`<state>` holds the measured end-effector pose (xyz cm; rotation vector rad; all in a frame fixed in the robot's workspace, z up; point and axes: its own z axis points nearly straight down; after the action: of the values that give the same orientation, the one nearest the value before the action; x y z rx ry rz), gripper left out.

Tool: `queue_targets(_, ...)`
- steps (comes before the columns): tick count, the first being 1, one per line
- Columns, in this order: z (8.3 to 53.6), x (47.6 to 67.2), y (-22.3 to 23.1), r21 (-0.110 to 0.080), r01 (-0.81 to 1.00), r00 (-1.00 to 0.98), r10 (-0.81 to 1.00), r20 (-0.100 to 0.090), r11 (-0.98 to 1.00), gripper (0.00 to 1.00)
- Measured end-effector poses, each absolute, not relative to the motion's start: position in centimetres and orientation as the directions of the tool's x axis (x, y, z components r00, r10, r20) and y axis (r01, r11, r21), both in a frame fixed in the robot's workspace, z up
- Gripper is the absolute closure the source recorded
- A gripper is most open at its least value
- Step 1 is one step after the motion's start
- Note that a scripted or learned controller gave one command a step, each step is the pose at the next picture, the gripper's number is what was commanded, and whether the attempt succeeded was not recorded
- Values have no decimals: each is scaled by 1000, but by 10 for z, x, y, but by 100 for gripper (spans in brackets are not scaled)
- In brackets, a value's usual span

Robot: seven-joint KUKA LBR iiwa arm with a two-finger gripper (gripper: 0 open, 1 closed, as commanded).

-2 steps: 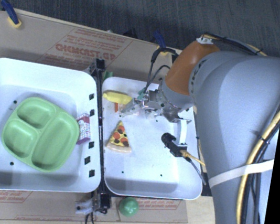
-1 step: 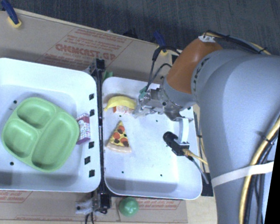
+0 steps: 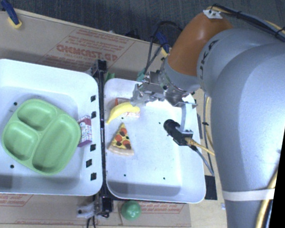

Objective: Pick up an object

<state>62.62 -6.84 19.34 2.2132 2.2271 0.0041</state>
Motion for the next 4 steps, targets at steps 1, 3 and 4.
queue_targets(1, 208, 543, -79, -2, 1000, -6, 1000, -1, 6, 100)
queue_targets(3, 209, 477, -120, -1, 1000, -6, 1000, 0, 6, 100)
queue_targets(4, 208, 477, -119, -1, 1000, -6, 1000, 0, 6, 0)
